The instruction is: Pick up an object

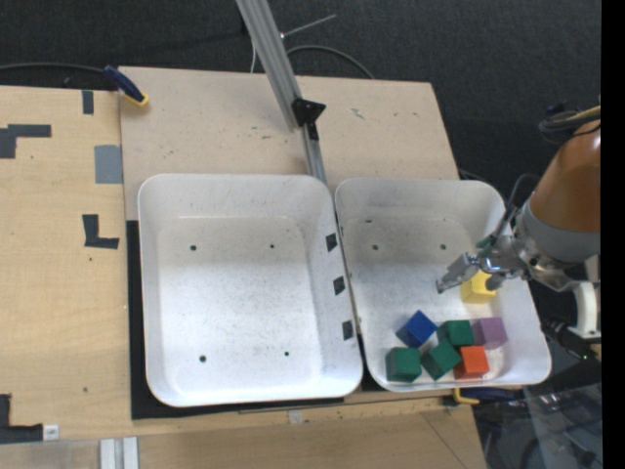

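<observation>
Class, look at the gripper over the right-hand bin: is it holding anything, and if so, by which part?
It cannot be told. The gripper sits right at the yellow block, but the view doesn't show the block between its fingers.

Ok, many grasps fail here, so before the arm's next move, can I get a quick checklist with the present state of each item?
1. Gripper over the right bin: ok.
2. Yellow block right beside the gripper: ok.
3. Block seen between the fingers: cannot tell.
4. Yellow block apart from the purple block and the rest of the cluster: ok.
5. Left bin away from the arm: ok.
</observation>
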You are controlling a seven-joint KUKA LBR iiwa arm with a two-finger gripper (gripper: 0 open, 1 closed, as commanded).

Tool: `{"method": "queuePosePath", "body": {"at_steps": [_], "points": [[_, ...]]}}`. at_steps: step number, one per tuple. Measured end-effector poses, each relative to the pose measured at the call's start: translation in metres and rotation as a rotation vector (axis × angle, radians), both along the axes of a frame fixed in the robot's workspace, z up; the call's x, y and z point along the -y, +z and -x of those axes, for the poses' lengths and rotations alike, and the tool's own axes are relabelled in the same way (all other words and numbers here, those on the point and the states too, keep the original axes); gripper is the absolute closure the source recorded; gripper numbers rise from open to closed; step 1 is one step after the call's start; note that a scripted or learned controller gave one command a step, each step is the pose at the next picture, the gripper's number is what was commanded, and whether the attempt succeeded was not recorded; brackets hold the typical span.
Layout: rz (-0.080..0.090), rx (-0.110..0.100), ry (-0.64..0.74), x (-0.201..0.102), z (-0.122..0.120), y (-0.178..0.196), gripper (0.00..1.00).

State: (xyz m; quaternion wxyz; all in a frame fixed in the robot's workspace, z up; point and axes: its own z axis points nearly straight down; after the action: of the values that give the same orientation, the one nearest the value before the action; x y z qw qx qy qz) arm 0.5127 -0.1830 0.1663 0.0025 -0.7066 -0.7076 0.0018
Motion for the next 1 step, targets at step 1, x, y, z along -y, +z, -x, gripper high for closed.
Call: {"method": "queuePosePath", "body": {"at_steps": [1], "points": [[0.009,0.014,-0.004,0.01,-0.0076,-0.0516,0.0]]}}
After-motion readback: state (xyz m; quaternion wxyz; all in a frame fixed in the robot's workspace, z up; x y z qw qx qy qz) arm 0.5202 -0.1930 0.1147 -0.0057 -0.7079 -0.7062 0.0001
